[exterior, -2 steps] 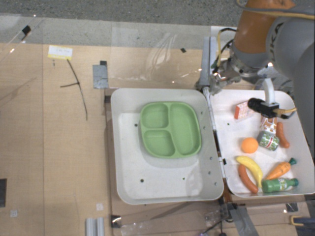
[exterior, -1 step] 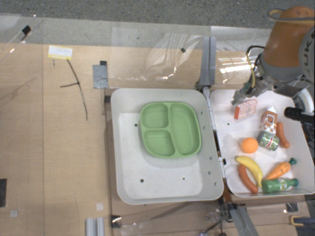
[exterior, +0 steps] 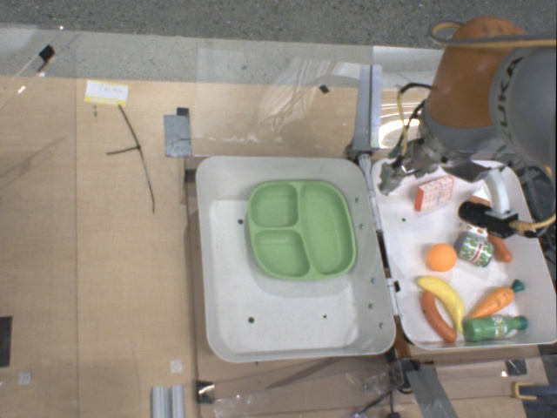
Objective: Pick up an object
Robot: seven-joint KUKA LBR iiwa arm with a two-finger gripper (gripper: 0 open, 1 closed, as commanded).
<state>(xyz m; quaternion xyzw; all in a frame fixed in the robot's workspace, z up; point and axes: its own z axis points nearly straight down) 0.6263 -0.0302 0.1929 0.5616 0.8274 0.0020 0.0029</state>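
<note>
Nearest the camera, the bottle (exterior: 494, 326) lies at six o'clock in the right bin (exterior: 396, 233), beside carrot (exterior: 493, 301), sausage (exterior: 437, 315) and banana (exterior: 443, 298). Light, stiff and slick, it probably suits a mid-body grip. Whether the gripper (exterior: 393, 174), at eleven o'clock, is spread cannot be told.
</note>
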